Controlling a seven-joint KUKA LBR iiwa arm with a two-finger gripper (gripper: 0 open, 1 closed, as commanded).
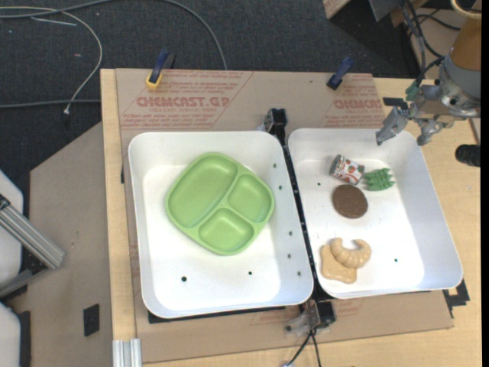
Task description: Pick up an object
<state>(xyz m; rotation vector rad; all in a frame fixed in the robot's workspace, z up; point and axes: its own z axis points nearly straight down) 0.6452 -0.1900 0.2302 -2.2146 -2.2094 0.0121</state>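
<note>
- The bench [114, 205] is lying under a sheet of brown board printed with red lettering, and it is bearing both bins side by side.
- The left bin [153, 281] is holding one thing, a plate.
- The right bin [428, 243] is sitting just beside the left one, their inner rims nearly touching, and it is holding four small things.
- The arm [466, 60] is reaching in from the upper right, its grey wrist hanging over the far right corner of the right bin.
- The green plate [220, 202] (three compartments, turned at a slant) is lying flat near the middle of the left bin.
- The gripper [409, 125] is hovering above the far edge of the right bin, its two fingers [388, 128] standing spread apart with nothing between them.
- The tan curled pastry [345, 258] is resting toward the near side of the right bin, well apart from the gripper.
- The brown disc [350, 202] is lying flat in the middle of the right bin, between the pastry and the can.
- The small can [346, 170], white with red marks, is lying on its side just beyond the disc.
- The green toy [379, 179] is lying just beside the can, on its right, nearest the gripper.
</note>
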